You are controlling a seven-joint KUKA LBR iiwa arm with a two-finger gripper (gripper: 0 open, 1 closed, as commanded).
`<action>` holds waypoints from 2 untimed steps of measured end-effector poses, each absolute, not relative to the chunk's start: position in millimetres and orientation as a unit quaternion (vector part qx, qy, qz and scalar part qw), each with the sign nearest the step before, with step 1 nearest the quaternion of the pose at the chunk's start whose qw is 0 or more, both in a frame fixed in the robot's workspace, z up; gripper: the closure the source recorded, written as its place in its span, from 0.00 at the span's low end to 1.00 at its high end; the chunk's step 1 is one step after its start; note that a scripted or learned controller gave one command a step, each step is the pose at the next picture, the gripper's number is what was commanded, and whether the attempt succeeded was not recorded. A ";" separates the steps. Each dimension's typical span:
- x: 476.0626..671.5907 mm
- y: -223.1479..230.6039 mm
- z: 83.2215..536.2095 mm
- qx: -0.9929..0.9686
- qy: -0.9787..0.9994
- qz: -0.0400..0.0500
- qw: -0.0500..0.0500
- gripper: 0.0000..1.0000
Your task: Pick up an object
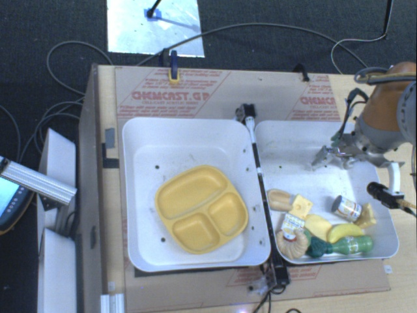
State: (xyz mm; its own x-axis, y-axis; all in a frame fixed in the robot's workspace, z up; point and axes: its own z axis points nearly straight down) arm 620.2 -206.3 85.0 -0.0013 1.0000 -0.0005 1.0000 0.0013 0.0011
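While the claw (328,155) is hovering spread and empty, the small can (346,208) is lying at its five o'clock — light, stiff, slippery; I'd be pinching across its sides.

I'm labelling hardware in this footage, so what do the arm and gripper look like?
The arm is grey with a broad orange band above the wrist. Thin dark cables loop beside it. The gripper is a small pale grey metal piece with two slim fingers.
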 end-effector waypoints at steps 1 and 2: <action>621.5 -206.5 96.3 0.706 0.708 0.001 0.003 1.00; 621.4 -206.5 96.2 0.706 0.708 0.001 0.002 0.00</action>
